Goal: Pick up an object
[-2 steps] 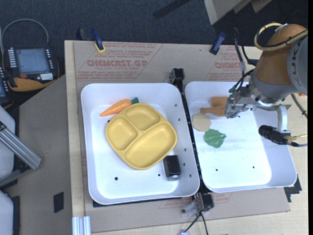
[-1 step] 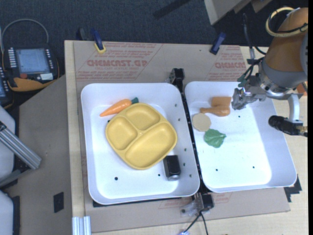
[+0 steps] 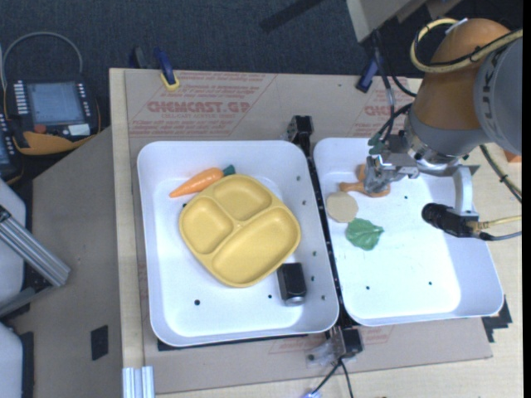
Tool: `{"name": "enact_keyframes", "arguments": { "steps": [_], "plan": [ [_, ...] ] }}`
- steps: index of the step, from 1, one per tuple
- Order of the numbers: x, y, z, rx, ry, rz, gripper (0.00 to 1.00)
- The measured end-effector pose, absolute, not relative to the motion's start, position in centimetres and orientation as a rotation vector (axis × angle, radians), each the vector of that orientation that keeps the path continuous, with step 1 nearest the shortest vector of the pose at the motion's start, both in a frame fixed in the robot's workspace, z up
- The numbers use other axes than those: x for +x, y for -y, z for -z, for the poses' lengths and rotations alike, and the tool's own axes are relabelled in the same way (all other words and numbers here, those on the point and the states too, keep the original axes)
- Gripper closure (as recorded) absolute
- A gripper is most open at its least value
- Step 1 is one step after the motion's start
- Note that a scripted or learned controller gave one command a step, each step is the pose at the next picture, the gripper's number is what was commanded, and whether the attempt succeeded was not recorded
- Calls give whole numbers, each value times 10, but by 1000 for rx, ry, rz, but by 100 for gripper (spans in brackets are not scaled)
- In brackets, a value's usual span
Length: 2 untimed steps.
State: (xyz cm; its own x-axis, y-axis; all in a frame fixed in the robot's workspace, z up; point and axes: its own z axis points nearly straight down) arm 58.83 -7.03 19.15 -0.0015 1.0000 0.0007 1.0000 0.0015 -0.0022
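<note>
My gripper (image 3: 377, 175) reaches down into the upper left part of the right bin (image 3: 431, 288), right over a small orange-brown object (image 3: 365, 185) that is partly hidden beneath it. Just below and left lie a beige round piece (image 3: 341, 207) and a green leafy piece (image 3: 363, 234). In the left bin (image 3: 158, 247) sit a yellow divided plate (image 3: 239, 230), an orange carrot (image 3: 196, 182) at its upper left, and a small black block (image 3: 291, 282) at its lower right.
The arm's grey body and orange band (image 3: 456, 73) hang over the right bin's upper right. A black cable fitting (image 3: 448, 219) juts over that bin's right side. A black clamp (image 3: 300, 128) sits between the bins at the back.
</note>
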Motion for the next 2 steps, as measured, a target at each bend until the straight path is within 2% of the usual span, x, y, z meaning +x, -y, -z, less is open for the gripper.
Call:
{"name": "enact_keyframes", "arguments": {
  "steps": [1,2],
  "plan": [
    [585,20,-210,-2219,2225,2,100],
    [590,-35,-219,-2218,2226,3,100]
  ]
}}
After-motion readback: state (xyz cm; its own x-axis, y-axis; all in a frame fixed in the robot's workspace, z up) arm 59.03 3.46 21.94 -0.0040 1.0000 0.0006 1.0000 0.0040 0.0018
